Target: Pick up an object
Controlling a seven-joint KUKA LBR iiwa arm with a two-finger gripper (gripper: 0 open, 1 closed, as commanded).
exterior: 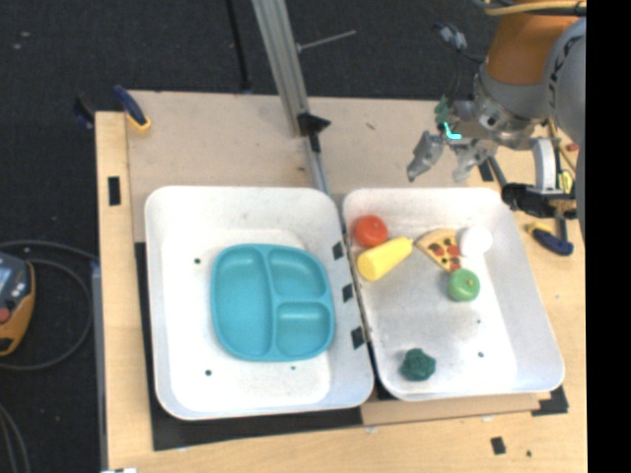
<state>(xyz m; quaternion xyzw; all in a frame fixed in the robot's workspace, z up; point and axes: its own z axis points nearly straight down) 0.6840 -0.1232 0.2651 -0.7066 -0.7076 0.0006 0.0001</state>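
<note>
The tool [446, 161] hangs above the tabletop [217, 136] just behind the right bin [523, 294], fingers spread apart, gripping nothing. The right bin contains a yellow piece [383, 258], red ball [371, 231], pizza slice [441, 248], green ball [462, 285] and dark green lump [417, 365]. The left bin [177, 363] contains a blue divided plate [272, 301].

One fixed camera looks down at a slant from above the tabletop [227, 146], far enough to take in both white bins [168, 294] side by side.
</note>
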